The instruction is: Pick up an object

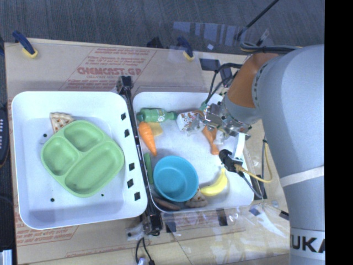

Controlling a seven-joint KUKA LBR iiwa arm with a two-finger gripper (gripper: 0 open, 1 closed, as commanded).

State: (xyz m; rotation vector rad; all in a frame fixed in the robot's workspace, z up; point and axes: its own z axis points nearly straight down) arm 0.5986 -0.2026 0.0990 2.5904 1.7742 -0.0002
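- Likely target: small orange piece [212, 139] in the right bin [242, 195], near its right wall, w/ the gripper [216, 127] right over it.
- We can't tell how the jaws stand, or if anything's held.
- Risk, we reckon: crumpled wrapper [189, 121] just beside could get nudged or grabbed instead.
- Wall's close; open room lies toward blue bowl [175, 178] and banana [216, 185].

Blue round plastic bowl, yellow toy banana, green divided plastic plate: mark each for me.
Blue round plastic bowl [175, 178], camera view, on its inner floor.
Yellow toy banana [216, 186], camera view, mid-curve.
Green divided plastic plate [83, 157], camera view, on its centre ridge.
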